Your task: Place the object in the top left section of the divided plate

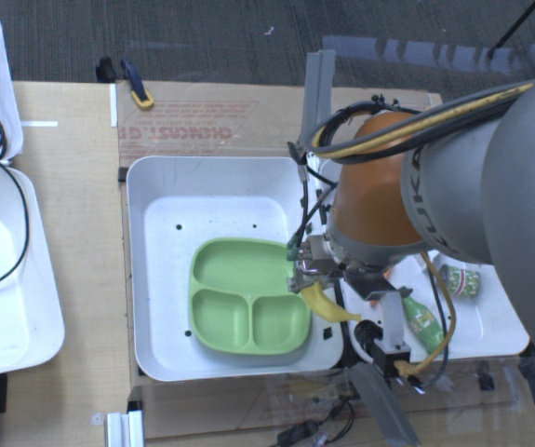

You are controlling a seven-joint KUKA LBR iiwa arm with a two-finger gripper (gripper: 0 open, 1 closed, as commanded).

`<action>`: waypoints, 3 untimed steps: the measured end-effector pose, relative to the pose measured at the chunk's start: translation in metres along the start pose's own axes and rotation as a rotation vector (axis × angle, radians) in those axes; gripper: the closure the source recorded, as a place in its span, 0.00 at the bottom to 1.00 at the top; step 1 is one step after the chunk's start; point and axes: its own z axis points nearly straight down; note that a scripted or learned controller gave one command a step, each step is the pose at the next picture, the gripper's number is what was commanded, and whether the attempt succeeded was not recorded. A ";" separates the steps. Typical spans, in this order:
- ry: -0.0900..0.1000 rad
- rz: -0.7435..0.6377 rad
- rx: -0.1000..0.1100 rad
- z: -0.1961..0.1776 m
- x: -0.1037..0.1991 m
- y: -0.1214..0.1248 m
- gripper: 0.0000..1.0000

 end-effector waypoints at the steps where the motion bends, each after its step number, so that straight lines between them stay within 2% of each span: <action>1: -0.001 -0.201 -0.004 -0.071 -0.004 0.001 1.00; 2: 0.000 -0.302 0.000 0.000 -0.008 0.000 1.00; 3: 0.000 -0.302 0.000 0.000 -0.008 0.000 0.00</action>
